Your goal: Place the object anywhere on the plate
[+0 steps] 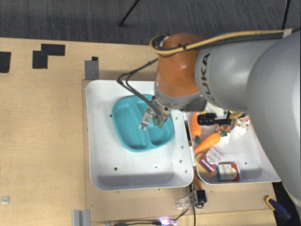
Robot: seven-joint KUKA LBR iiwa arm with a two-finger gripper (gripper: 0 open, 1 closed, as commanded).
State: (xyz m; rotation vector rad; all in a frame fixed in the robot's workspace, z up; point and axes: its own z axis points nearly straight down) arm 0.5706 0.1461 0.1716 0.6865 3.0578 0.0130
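Observation:
A teal plate [126, 122] with a divider ridge lies in the left white bin [136, 173]. My gripper [152, 120] hangs over the plate's right half, close above its surface. Its two fingers stand slightly apart, and the teal of the plate shows between them with nothing held. The big grey arm with its orange band covers the bin's upper right corner and part of the right bin. An orange carrot [207, 142] lies in the right bin [254, 173], well to the right of the gripper.
The right bin also holds a small can [228, 172], a wrapped packet [214, 155], an orange piece [195, 126] by the dividing wall and a red-and-white item [242, 123]. Bare white floor surrounds the plate in the left bin.

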